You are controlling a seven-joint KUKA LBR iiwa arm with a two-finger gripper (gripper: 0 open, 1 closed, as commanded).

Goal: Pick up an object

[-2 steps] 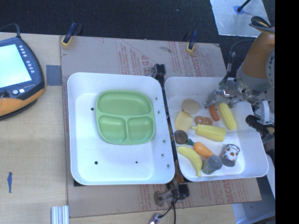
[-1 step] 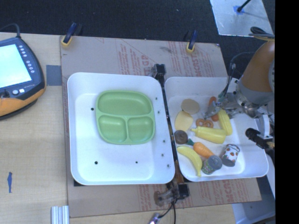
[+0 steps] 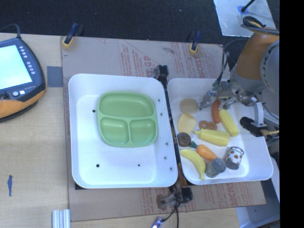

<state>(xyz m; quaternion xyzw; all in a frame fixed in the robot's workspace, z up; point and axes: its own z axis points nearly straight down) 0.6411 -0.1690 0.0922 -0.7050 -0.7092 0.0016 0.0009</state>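
Object for pickup: the nearest candidate is the small red-orange sausage (image 3: 216,111), lying in the right bin (image 3: 259,167) toward its far edge, with the corn cob (image 3: 228,121) just beside it on the right.

Camera view: the gripper (image 3: 214,96) sits directly above the far end of the sausage; whether its jaws are open or closed cannot be told, as they blur into the wrist hardware. Nothing is seen held.

Relative to the sausage: a pretzel piece (image 3: 207,125) lies just on the near side, a yellow bottle (image 3: 212,136) further toward the near side, a carrot (image 3: 206,152) and banana (image 3: 194,160) beyond that. A tan disc (image 3: 188,105) lies to the left. The green tray (image 3: 127,118) occupies the left bin, well apart.

Assessment: the sausage appears to be a light, rigid plastic toy with a smooth, rounded, probably slippery skin. Best hold is judged to be across its narrow middle, jaws square to its long axis. Risk: crowding from the corn cob.
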